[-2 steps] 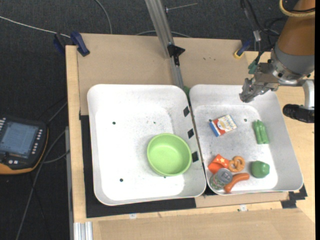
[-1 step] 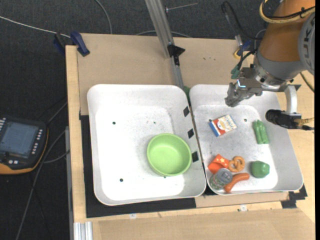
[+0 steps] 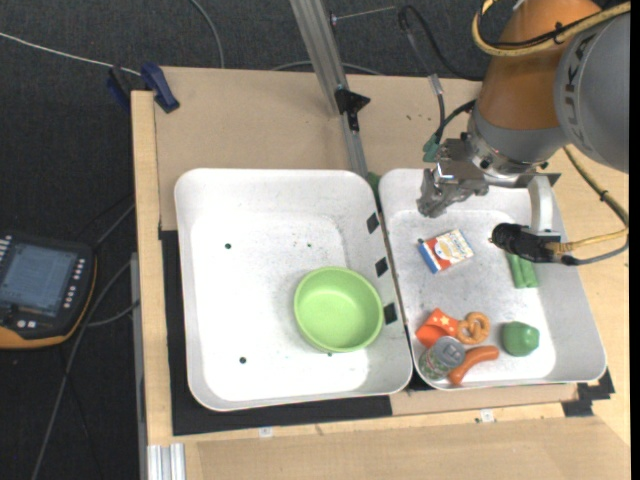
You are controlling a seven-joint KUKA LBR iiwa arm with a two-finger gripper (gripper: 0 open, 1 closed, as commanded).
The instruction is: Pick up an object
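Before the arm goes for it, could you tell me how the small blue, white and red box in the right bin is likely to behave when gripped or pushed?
The small box looks like thin printed carton, so probably light and stiff, though it may crush under a hard squeeze. It lies flat on the right bin floor, so it should slide rather than roll. The gripper hangs just above and left of it.
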